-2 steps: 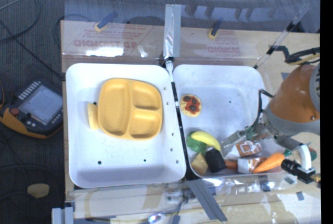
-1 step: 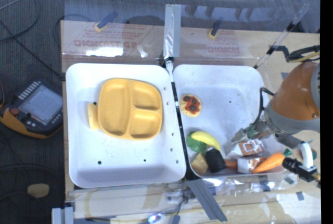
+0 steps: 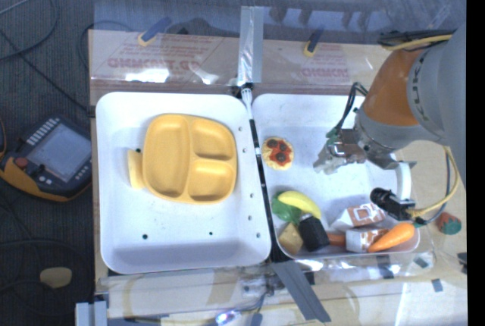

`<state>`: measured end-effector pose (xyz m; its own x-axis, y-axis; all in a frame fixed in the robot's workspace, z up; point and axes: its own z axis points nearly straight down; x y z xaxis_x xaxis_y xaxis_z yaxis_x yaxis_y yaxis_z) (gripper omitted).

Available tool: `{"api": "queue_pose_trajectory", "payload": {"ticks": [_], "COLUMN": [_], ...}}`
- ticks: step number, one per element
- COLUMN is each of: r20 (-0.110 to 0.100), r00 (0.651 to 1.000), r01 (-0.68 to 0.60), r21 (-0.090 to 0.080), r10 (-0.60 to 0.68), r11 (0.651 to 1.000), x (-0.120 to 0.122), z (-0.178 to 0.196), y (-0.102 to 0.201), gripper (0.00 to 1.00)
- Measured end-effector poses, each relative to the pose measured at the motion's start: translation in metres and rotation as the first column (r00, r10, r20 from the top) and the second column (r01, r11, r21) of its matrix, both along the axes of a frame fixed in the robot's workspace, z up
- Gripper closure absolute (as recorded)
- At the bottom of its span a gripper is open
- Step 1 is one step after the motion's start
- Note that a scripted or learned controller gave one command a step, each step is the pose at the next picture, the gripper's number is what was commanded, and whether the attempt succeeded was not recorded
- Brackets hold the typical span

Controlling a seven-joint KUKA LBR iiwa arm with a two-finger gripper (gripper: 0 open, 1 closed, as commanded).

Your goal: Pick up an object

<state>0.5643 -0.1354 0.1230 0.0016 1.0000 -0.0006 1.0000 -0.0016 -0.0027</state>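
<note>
1. Grey arm w/ orange band [image 3: 394, 93] enters from right of frame, upper-right area; its two-finger gripper [image 3: 333, 158] hangs over the right shallow white bin [image 3: 303, 112], mid-right of frame.
2. Fingers: too small & blurred to read; can't tell if spread or closed. Nothing seen between them.
3. Nearest item: small round toy pizza w/ red toppings [image 3: 278, 152], left of gripper on bin floor, near the bin's left wall. Apart from the fingers, not touching.
4. Lower in same bin, below & left of gripper: yellow plastic banana [image 3: 299, 203] w/ green bit beside it, black block [image 3: 312, 233] just under it.
5. Lower right of bin: orange plastic carrot [image 3: 392, 236], lying tilted, next to a small white-and-orange carton [image 3: 362, 216]. All well below the fingers.
6. Left white bin [image 3: 121, 241], centre-left of frame: yellow divided plastic tray [image 3: 188, 158], three compartments.
7. Far left of frame, on dark floor: black-and-orange handheld pendant w/ screen [image 3: 49, 161].
</note>
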Motion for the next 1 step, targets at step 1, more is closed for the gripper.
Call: {"api": "queue_pose_trajectory", "payload": {"ticks": [1], "r20": [-0.001], "r00": [0.997], "r01": [0.083], "r21": [0.0], "r10": [-0.083], "r11": [0.997], "x": [0.0199], "z": [0.0125], "y": [0.0151], "gripper": [1.0]}}
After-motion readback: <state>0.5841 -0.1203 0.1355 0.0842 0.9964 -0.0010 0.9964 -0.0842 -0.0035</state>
